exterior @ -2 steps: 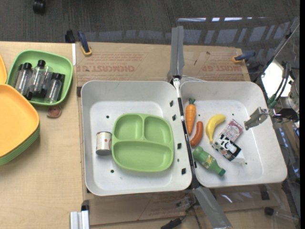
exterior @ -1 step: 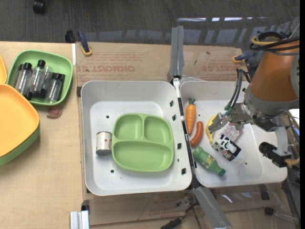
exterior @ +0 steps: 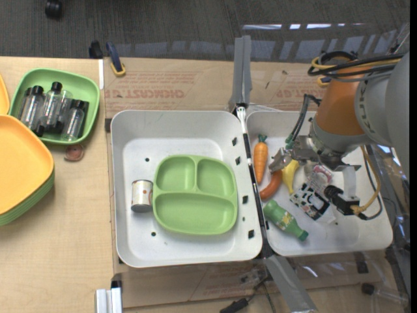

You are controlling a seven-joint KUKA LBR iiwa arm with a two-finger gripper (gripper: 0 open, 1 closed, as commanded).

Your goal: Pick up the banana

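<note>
Nearest the lens hung the grey arm (exterior: 384, 103) with its orange band, reaching in from the right over the right-hand bin (exterior: 365, 243). Its gripper (exterior: 285, 160) sat low over that bin's left part; whether it was released or clenched could not be told from this angle, and nothing could be seen between its tips.

Just beside the gripper, on its lower right, lay the banana (exterior: 290, 173), a short yellow piece with its long axis running steeply, upper end toward the tool and lower end pointing down the bin. By my judgement the tool was practically on top of the banana's upper end, so the coming move looked like a small correction down and slightly right rather than a reach.

Room was tight. A carrot (exterior: 260, 158) stood upright just left of the banana, against the wall between the bins, and a red-orange piece (exterior: 270, 187) lay slanted right beneath it, possibly touching the banana's lower end. A green bottle (exterior: 285, 218) lay lower still, and a black-and-white packet (exterior: 311, 199) sat to the right under the wrist. The open floor was toward the bin's lower right.

Farther out, the left bin (exterior: 124, 175) held a green divided plate (exterior: 195, 194) and a small can (exterior: 141, 195), well apart from the work.
</note>
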